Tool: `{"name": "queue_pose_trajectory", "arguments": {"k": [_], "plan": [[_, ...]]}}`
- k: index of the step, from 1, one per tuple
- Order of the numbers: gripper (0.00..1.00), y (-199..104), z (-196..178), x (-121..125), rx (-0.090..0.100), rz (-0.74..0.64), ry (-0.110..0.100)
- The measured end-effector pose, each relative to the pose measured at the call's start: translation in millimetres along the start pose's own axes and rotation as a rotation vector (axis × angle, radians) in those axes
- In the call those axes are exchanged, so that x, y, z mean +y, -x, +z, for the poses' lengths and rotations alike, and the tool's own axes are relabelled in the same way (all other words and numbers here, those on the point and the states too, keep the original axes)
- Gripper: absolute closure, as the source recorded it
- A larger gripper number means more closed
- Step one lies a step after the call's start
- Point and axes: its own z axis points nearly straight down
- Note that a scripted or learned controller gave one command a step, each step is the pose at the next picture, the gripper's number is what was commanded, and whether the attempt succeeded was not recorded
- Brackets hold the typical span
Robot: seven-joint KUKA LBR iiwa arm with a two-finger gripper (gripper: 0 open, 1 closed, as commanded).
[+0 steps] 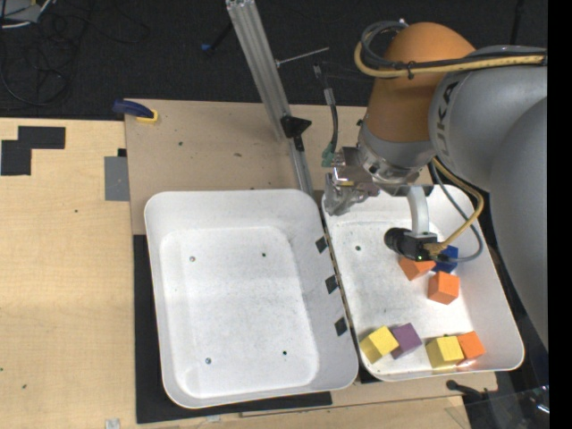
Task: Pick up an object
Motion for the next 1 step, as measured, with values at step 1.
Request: {"name": "queue_pose_trajectory", "arguments": {"k": [1], "plan": [[1.0, -42.6, -2.3, 18.0, -0.001, 0.001, 0.001]]}}
